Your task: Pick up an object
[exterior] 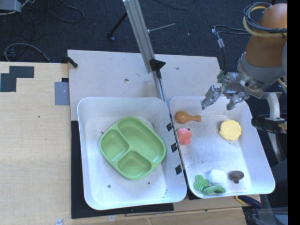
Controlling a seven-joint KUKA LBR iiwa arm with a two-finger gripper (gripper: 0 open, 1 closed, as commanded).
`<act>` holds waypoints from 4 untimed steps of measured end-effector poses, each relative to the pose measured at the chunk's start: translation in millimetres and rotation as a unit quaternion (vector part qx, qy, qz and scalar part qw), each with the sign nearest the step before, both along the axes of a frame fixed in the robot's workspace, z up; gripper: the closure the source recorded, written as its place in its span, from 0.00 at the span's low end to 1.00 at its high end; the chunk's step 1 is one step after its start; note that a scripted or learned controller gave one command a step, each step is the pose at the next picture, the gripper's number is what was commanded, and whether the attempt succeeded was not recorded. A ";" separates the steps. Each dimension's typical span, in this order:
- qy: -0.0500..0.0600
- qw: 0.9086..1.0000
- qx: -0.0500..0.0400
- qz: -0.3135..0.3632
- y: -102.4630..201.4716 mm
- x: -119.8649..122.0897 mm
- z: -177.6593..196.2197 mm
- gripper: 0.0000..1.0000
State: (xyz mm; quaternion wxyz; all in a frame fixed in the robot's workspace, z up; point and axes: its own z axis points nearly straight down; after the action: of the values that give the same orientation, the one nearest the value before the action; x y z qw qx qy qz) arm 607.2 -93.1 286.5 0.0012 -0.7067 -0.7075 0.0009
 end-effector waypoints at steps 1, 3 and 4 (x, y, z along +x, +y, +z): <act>0.000 1.000 0.000 -0.001 -0.5 0.0 0.1 0.00; 0.003 1.000 0.000 -0.001 -3.5 -7.8 -126.8 0.00; -0.009 1.000 0.000 -0.001 -0.1 6.0 -167.6 0.00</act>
State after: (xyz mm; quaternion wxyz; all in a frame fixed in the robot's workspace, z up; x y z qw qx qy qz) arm 613.3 -93.2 118.9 -0.0047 -0.7074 -0.7067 -0.0056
